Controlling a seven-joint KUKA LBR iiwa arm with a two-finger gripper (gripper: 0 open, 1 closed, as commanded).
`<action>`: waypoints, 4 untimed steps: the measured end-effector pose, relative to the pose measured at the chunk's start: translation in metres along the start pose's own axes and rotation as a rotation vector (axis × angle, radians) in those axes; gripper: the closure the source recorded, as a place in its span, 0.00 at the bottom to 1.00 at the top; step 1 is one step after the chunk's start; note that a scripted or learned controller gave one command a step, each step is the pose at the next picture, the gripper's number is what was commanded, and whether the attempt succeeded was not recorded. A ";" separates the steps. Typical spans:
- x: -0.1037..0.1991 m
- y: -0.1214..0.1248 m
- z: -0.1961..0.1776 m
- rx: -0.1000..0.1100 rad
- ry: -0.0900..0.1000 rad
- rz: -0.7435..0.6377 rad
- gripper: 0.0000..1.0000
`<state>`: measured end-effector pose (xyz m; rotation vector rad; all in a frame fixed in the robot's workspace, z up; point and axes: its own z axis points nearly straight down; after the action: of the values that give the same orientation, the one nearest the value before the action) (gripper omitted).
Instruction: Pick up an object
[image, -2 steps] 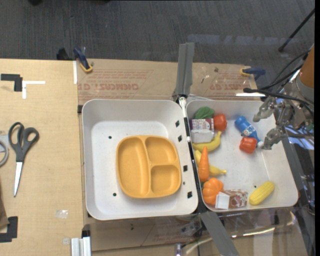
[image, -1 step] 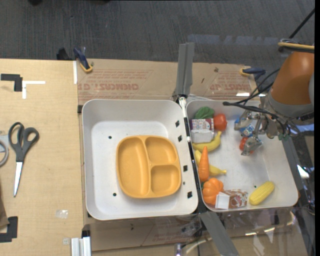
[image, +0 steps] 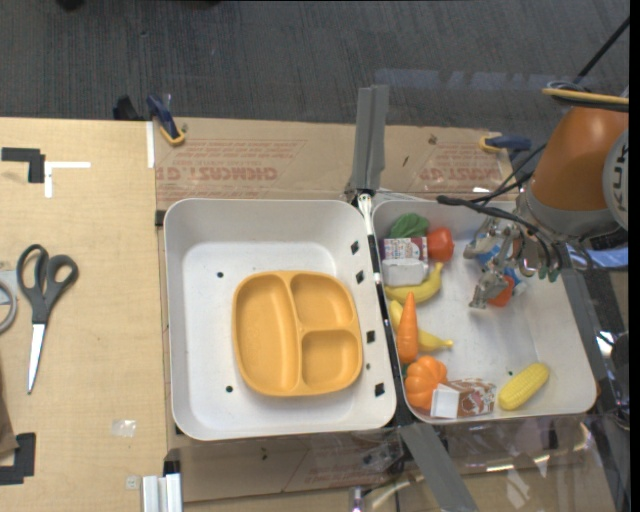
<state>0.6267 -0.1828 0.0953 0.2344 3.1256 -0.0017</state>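
So far my gripper (image: 492, 285) hangs low in the right bin (image: 560, 345) by a small red toy (image: 503, 288), nothing picked up yet, and the grab is left to do.

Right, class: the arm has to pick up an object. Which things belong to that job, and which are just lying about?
Job: claw; right bin holding banana, carrot, corn, tomato, small pumpkin.

Lying about: scissors, yellow divided plate, blue clamp.

Toy foods in the right bin (image: 560, 330): carrot (image: 408, 325) upright by bananas (image: 425, 288), corn (image: 523, 386) (tilted) near the front
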 end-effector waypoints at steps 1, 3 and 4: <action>-0.002 0.001 -0.011 0.002 -0.007 -0.003 1.00; 0.100 0.010 0.003 0.000 0.006 0.042 0.00; 0.149 0.061 -0.003 -0.003 -0.019 0.252 0.00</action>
<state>0.4882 -0.1001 0.0970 0.6219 3.0525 0.0016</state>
